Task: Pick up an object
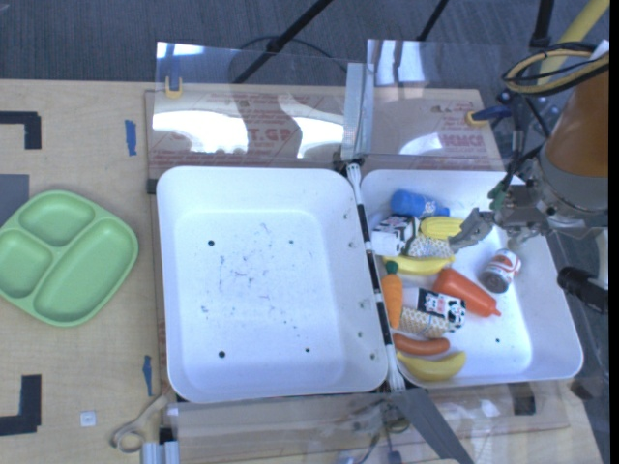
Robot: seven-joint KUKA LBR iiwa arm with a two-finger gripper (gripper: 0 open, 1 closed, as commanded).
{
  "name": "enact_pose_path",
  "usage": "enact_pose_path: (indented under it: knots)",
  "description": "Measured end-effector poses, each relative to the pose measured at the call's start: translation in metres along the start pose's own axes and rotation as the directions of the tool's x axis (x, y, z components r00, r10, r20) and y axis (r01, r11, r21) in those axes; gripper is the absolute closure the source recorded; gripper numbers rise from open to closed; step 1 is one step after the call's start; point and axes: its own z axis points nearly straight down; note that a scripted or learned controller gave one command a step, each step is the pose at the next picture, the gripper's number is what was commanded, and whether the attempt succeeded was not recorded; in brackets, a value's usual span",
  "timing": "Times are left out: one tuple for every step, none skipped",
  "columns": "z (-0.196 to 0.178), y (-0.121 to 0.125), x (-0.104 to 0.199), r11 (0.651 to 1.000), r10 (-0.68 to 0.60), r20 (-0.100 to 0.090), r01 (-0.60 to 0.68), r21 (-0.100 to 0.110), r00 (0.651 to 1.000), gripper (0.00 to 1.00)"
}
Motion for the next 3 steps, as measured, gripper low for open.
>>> enact_pose_path:
  knots:
    - [0.023,0.07,0.007,1.0,-0.001,0.001,0.001,-0.002,1.0,0.0]
    - [0.119,0.114,-0.014,0.995,-0.097,0.001,0.097,-0.001,0.995,0.0]
    - [0.137,0.095,-0.027,0.952,-0.305,0.007,0.305,-0.023,0.952,0.0]
